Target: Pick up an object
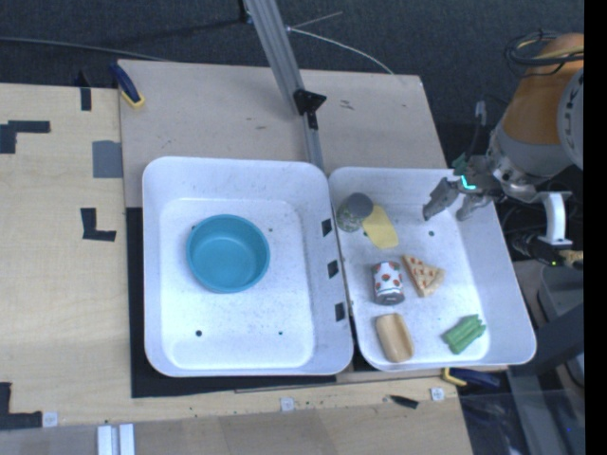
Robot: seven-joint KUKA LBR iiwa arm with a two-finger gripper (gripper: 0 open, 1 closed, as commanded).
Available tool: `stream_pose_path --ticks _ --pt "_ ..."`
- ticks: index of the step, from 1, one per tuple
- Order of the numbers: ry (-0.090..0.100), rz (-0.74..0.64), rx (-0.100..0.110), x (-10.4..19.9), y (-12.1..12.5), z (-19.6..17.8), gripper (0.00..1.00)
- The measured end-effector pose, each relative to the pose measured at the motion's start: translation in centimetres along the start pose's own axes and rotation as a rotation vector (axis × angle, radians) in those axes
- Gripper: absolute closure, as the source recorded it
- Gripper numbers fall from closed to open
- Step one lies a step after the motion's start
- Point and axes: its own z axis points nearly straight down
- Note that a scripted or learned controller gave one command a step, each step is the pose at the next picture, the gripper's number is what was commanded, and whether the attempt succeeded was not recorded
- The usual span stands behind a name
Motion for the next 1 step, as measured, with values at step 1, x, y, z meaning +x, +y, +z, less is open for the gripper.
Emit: stream_pose_path --ticks 1 --pt "-0.001 -0.001 -0.003 0.0 0.08 -0.15 0.0"
